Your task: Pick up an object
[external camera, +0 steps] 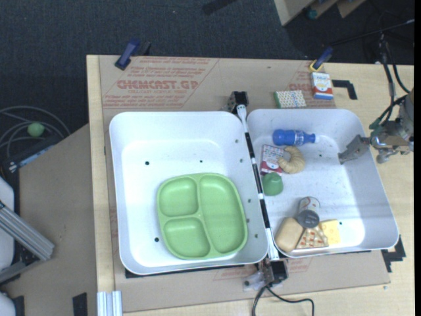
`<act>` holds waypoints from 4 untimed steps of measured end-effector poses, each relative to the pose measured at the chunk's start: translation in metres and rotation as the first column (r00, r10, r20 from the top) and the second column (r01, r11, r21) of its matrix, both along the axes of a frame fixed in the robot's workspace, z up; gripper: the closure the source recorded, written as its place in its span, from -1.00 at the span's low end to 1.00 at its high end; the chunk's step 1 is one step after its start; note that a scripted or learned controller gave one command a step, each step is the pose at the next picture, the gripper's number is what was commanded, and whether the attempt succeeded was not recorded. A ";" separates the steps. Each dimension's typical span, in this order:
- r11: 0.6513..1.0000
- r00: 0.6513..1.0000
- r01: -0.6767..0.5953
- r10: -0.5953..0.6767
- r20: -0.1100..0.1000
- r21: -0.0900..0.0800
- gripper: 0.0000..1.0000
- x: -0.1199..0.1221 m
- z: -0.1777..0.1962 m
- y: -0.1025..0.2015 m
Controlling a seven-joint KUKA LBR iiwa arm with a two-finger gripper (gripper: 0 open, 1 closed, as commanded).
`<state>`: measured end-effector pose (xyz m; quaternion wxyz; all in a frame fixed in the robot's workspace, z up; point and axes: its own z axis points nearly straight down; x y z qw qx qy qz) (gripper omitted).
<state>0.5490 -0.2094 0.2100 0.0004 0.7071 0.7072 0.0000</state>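
The gripper (355,149) hung at the right bin's (368,203) 3 o'clock rim (fingers' state: cannot tell), the bottle (293,137) toward 9 o'clock from it.

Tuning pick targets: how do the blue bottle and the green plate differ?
The blue bottle is small and lies on its side in the right bin, among other items. The green plate is far larger, flat, three-compartment, alone in the left bin. Both rest on bin floors, apart from the gripper.
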 end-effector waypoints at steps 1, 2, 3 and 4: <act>1.000 1.000 -0.001 0.001 -0.003 0.002 -1.00 -0.070 -0.045 0.057; 1.000 1.000 -0.001 0.001 -0.001 0.001 -1.00 -0.070 -0.126 0.092; 1.000 1.000 0.000 0.000 0.000 0.000 -1.00 -0.020 -0.125 0.061; 1.000 1.000 -0.001 0.001 0.002 0.000 -1.00 0.022 -0.125 0.107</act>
